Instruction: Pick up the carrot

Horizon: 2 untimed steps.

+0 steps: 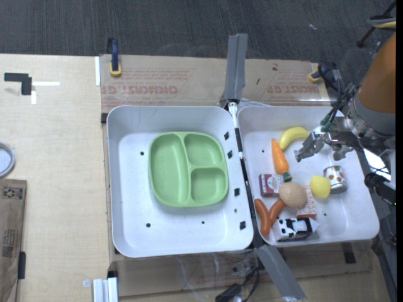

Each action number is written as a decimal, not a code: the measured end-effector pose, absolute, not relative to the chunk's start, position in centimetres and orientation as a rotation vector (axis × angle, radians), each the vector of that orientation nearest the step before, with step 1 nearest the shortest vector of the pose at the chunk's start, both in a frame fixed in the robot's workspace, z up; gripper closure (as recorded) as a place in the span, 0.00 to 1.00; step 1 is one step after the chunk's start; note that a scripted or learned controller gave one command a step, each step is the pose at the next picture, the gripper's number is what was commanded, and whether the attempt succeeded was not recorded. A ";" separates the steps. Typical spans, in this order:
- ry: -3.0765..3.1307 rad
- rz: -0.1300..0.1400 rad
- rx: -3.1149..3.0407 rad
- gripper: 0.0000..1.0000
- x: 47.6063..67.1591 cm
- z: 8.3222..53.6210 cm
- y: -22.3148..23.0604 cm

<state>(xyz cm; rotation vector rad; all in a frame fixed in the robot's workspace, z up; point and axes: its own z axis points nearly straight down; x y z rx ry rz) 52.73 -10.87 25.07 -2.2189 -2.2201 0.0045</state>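
Observation:
The carrot (pixel 279 156) is orange and lies lengthwise in the right bin (pixel 362 222), its tip pointing up toward a yellow banana (pixel 292 135). My gripper (pixel 306 151) hangs over the right bin just right of the carrot, a short gap apart from it. Its dark fingers point left and down, with nothing between them.
Also in the right bin: a lemon (pixel 320 186), a small can (pixel 335 177), a beige round item (pixel 293 194), a red box (pixel 271 184), two sausages (pixel 267 214) and a black-and-white carton (pixel 293 228). The left bin (pixel 126 187) holds a green divided plate (pixel 189 168).

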 end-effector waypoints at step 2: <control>-2.498 0.000 -1.905 0.00 61.1 9.2 -12.7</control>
